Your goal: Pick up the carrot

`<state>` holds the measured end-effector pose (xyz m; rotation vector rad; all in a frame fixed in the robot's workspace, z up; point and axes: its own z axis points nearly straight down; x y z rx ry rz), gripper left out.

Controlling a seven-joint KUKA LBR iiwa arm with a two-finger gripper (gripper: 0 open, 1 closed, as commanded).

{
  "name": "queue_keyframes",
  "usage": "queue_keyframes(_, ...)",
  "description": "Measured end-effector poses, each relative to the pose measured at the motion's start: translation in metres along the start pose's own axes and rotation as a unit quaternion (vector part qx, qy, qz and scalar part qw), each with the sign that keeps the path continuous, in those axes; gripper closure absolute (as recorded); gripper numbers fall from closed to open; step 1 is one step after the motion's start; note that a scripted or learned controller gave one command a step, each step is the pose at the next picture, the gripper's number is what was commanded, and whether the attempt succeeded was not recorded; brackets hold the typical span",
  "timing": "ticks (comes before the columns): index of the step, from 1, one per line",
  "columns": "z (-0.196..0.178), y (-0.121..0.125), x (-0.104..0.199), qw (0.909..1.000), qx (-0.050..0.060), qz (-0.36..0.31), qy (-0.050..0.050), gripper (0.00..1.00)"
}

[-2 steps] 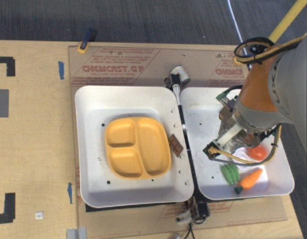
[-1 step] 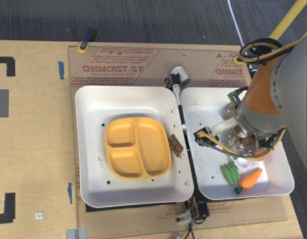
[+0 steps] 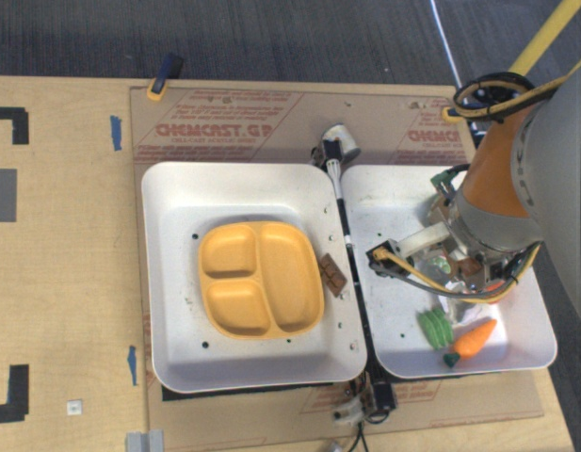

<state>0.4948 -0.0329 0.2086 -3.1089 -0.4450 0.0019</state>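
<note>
Left white shallow plastic bin (image 3: 168,252): one yellow three-compartment plastic plate (image 3: 261,278) at centre, one small brown block (image 3: 331,274) just beside the plate's right edge. Right white shallow plastic bin (image 3: 384,196): one green leafy plastic vegetable (image 3: 435,328) and, just to its right, one orange plastic carrot with green stem (image 3: 470,340), lying near the front right corner. End effector (image 3: 459,269) of grey arm with orange band (image 3: 507,172) over the right bin, just above the carrot; grip state cannot be told, cables and wrist in the way.
</note>
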Motion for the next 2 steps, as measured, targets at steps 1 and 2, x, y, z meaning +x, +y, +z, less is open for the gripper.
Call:
queue_keyframes(1, 0.0243, -0.0291, 0.0036, 0.9860, 0.001, -0.167, -0.001, 0.00)
queue_keyframes(2, 0.0243, -0.0363, -0.0057, 0.9597, 0.001, -0.281, 0.000, 0.00)
